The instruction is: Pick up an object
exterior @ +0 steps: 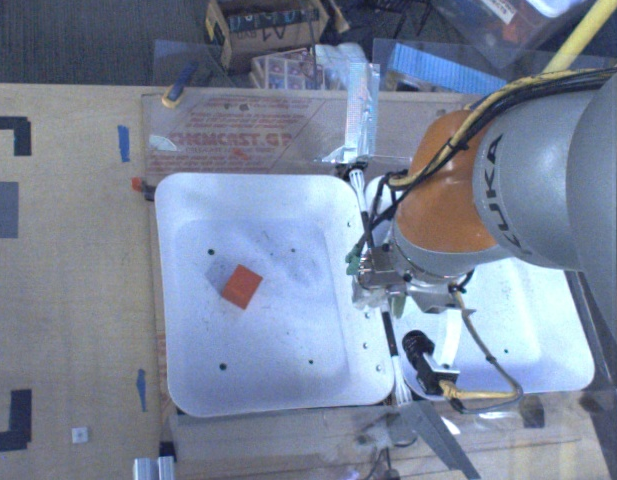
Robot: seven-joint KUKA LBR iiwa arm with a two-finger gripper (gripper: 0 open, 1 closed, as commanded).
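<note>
An orange-red cube (242, 286) lies alone on the floor of the left white bin (188, 208), left of its middle. The arm comes in from the right, and its orange wrist band (438, 203) hangs over the seam between the two bins. The gripper (393, 293) sits beneath the wrist, by the left bin's right rim, well to the right of the cube. The wrist body hides its fingertips.
The right bin (548, 358) is largely covered by the arm. A black cable and connector (423, 358) dangle below the wrist near the bins' front edge. A clear plastic panel (248, 138) stands behind the left bin. Wooden bench surface stretches to the left.
</note>
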